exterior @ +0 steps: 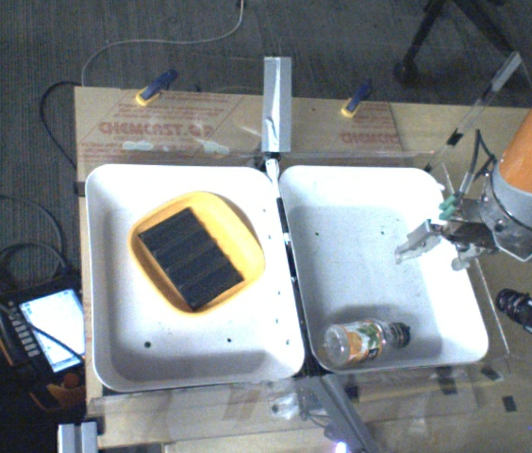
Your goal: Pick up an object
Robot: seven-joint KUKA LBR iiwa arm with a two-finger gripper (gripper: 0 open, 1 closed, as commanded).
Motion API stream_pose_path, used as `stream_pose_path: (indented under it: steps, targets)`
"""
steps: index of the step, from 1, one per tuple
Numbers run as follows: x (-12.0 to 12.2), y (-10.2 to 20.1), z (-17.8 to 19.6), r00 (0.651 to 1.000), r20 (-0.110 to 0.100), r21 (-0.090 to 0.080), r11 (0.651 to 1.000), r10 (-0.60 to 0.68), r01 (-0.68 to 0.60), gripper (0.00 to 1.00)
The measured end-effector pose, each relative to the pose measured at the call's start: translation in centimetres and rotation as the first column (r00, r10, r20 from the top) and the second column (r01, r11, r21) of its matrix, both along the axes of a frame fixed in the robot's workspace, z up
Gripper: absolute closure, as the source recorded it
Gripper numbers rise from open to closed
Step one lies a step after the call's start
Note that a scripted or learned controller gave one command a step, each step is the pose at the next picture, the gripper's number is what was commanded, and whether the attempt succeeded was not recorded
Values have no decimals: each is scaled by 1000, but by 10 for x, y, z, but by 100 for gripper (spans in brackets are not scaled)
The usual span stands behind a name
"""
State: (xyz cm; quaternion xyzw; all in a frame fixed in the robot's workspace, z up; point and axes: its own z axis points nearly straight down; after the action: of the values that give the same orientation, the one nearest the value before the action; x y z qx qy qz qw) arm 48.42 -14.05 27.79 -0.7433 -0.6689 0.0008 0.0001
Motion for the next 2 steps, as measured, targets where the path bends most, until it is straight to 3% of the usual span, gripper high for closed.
stream_pose_path:
  steps: [1, 2]
  targets:
    - [0, -4, 44, 1000, 1, -1, 1000, -1, 1, 0]
    - [0, -4, 44, 1000, 1, 0, 1000, 0, 0, 0]
